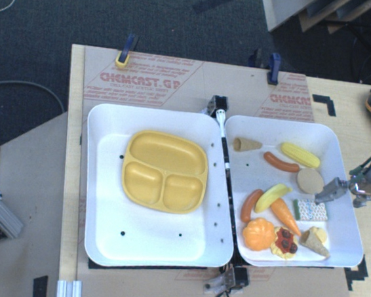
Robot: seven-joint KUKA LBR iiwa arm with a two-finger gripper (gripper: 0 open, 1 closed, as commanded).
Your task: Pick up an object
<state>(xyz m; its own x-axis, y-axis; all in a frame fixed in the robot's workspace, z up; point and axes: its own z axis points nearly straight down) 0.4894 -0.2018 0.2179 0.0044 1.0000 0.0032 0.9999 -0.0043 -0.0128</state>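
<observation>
Orange pumpkin (pixel 259 233) and pizza slice (pixel 285 243) sit well below-left of my gripper (pixel 332 191). Finger state: cannot tell. Round cookie (pixel 310 181) just left of tips; I descend straight, avoid the carrot (pixel 286 216).

Both bins smooth glossy white plastic: left bin (pixel 97 234), right bin (pixel 342 227). Yellow tray (pixel 165 171) in left bin, matt plastic. Toy foods in right bin look moulded plastic: corn (pixel 299 154) ribbed, sausage (pixel 281 162) slick, orange pumpkin (pixel 259 234) semi-gloss. Desk (pixel 71 165) pale raw wood, printed brown paper sheet (pixel 147 78) behind the left bin. Pincer (pixel 332 191) dull grey metal.
</observation>
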